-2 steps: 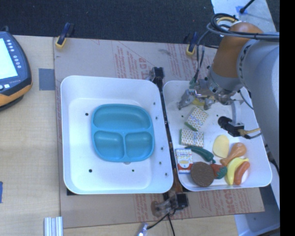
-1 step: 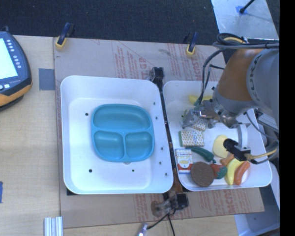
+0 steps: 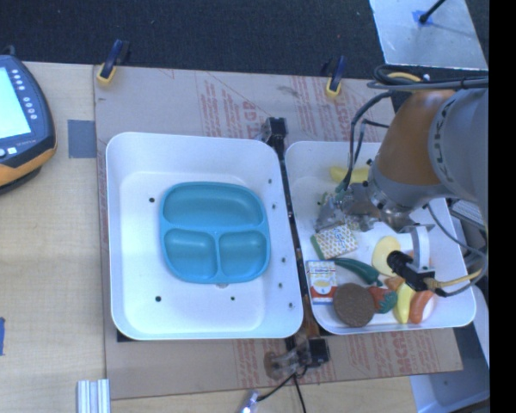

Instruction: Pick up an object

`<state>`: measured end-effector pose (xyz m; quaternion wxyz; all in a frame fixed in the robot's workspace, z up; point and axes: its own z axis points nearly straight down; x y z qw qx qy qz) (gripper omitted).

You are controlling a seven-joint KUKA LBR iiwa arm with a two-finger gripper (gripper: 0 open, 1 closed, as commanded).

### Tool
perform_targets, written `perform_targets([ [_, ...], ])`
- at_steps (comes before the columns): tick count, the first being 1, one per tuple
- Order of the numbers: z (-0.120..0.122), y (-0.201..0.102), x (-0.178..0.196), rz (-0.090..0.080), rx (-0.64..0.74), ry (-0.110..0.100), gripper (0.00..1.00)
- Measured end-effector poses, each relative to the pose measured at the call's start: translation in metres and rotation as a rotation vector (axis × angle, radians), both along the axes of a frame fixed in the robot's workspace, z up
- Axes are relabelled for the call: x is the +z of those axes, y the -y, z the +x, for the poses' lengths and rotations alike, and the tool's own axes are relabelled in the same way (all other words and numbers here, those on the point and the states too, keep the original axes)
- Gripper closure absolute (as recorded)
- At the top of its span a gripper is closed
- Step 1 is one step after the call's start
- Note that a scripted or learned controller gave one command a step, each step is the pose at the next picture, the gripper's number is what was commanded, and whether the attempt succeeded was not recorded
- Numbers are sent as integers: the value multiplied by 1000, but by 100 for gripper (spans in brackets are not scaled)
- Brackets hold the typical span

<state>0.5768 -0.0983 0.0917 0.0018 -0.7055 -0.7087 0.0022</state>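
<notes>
The arm [image 3: 430, 144] comes in from the right and bends low over the right bin [image 3: 303, 166]. Its gripper [image 3: 334, 206] is down among the things near the bin's left wall, and I cannot tell how the tool stands there.

Just below the gripper lies a checked packet [image 3: 336, 242]. Near it are a small white carton [image 3: 322, 282], a brown round disc [image 3: 354, 305], a green piece [image 3: 358, 270] and yellow toys [image 3: 385, 253], crowded close together.

The left bin [image 3: 129, 231] holds a blue divided plate [image 3: 213, 231]. A handheld screen [image 3: 9, 119] lies at the far left.
</notes>
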Motion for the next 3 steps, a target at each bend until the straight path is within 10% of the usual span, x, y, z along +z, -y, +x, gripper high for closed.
perform_targets([
  [3, 56, -3, 0, 1, -1, 4, 0],
])
